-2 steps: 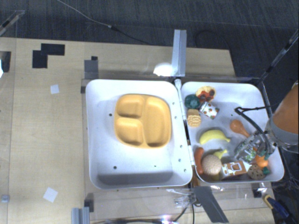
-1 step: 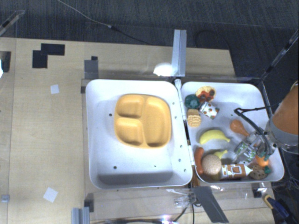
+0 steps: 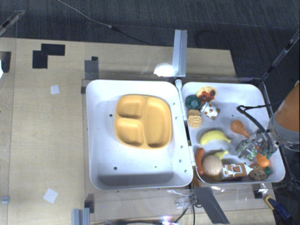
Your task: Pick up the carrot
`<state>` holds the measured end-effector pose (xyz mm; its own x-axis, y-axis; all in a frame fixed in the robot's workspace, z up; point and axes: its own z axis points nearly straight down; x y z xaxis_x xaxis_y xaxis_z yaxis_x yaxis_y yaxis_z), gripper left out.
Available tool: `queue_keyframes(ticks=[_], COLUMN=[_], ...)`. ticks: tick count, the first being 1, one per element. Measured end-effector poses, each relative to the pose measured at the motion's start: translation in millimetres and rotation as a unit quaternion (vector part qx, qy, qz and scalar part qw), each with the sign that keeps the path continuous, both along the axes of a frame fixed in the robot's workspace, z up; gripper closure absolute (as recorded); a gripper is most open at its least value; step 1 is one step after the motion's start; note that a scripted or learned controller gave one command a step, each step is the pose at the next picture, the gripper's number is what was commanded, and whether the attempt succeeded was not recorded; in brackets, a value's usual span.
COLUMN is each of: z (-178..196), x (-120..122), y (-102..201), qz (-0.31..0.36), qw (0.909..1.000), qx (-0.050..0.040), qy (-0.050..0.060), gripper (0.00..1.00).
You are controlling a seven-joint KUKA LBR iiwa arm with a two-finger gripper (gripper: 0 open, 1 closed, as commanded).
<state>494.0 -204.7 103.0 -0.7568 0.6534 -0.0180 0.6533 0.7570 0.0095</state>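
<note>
text: none legible | labels: none | numbers: none

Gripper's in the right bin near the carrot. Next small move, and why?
Probably a short descent at the carrot. The gripper sits at the right bin's right side with the carrot just beyond it toward the near corner, beside a cookie. Nothing visibly sits between the fingers, so centring over the carrot comes first.
</note>
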Motion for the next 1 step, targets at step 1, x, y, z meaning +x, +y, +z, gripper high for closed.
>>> queue_keyframes(ticks=[1], z=[-10.1], x=[-1.3], y=[25.8], qz=[-0.13], qw=[0.9915], qx=[0.0004], qy=[-0.001], gripper=[1.0])
